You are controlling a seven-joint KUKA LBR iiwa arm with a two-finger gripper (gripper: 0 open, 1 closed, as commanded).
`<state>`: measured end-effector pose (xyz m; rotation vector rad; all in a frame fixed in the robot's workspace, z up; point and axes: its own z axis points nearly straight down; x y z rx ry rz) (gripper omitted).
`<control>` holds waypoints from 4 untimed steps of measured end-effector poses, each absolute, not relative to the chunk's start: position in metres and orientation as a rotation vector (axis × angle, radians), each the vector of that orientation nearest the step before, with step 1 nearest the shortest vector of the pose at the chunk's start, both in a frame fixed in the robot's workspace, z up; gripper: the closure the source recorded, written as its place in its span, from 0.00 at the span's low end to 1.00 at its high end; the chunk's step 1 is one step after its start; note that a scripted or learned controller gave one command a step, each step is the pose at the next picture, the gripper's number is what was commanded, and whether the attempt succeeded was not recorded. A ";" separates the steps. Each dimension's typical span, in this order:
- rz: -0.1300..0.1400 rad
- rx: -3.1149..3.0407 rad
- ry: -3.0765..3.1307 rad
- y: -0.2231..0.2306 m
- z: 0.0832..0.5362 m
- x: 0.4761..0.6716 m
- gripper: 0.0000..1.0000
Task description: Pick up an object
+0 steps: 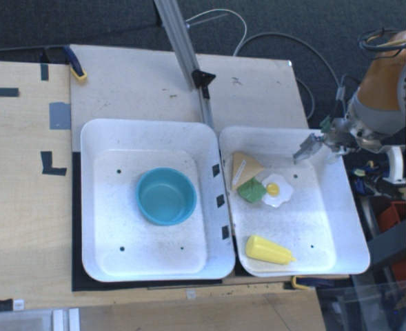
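In the camera view, the grey two-finger gripper [306, 148] hung at the right white bin's [340, 205] upper right rim; whether it was open I cannot tell. The yellow wedge [245, 166], green piece [251, 191] and fried-egg toy [277, 189] touched, so a descent there risked pinching two together.
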<state>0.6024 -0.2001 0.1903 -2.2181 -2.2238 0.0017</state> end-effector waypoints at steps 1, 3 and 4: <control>0.002 -2.218 -2.224 -0.200 0.190 0.602 0.00; -0.004 -2.224 -2.225 -0.195 0.090 0.607 0.00; -0.001 -2.220 -2.227 -0.194 0.100 0.606 1.00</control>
